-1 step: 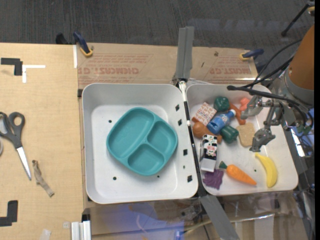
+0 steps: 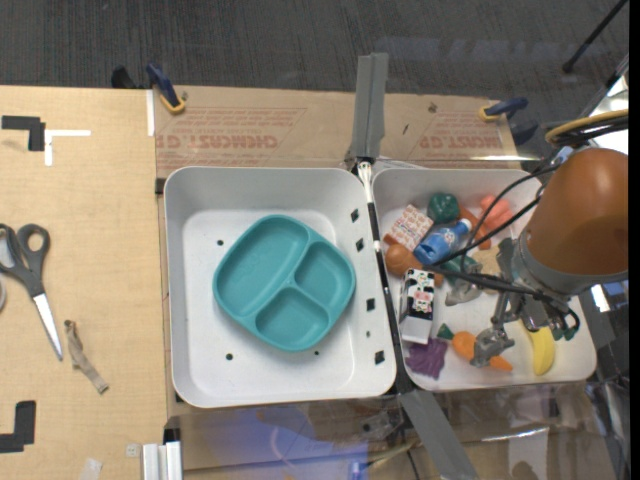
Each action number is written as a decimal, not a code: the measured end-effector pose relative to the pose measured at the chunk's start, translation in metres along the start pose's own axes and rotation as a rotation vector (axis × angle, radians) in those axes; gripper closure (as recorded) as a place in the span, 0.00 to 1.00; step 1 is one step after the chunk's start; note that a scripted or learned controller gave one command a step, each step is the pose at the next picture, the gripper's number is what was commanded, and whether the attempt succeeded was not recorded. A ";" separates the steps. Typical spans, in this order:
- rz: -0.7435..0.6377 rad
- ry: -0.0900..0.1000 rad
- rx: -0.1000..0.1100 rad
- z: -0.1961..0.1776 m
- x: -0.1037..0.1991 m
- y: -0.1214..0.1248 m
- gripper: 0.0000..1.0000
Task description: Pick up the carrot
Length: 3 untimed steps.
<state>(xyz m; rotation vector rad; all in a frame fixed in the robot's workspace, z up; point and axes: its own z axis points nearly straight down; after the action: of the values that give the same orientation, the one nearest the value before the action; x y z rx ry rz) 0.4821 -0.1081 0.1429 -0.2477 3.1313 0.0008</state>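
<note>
1. The carrot (image 2: 478, 351) lies on the floor of the right bin (image 2: 578, 372), near its front wall. Its orange body shows on both sides of the claw's tip: a rounder end toward the left and a thinner end toward the right.
2. The claw (image 2: 490, 347) is down in the right bin, right at the carrot. Its metal fingertips overlap the carrot's middle, but I cannot tell how far apart they are or whether the carrot sits between them.
3. Just right of the claw, a yellow banana (image 2: 542, 352) lies close to the bin's front right corner.
4. Left of the carrot lie a purple piece (image 2: 426, 359) and, above it, a black-and-white carton (image 2: 420, 298).
5. Further back in the same bin are a blue bottle (image 2: 443, 239), a dark green item (image 2: 443, 207), a pink-and-white packet (image 2: 407, 225) and an orange round thing (image 2: 399, 259) by the left wall.
6. The arm (image 2: 585, 213), with its orange band, reaches over the bin's right side, and black cables trail from it.
7. The left bin (image 2: 190, 298) holds a teal divided plate (image 2: 285, 282), lying flat near its centre.
8. On the worktop (image 2: 80, 268) well to the left lie scissors (image 2: 30, 278).
</note>
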 end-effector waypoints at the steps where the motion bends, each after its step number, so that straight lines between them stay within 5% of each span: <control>1: -0.068 -0.001 0.000 0.051 -0.002 -0.013 0.00; 2: -0.097 0.000 0.000 0.051 0.000 -0.008 0.00; 3: -0.487 -0.004 0.001 0.050 -0.003 -0.020 0.00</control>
<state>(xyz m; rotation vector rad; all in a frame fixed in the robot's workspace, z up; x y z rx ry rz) 0.4877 -0.1275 0.0931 -0.9938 2.9752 -0.0011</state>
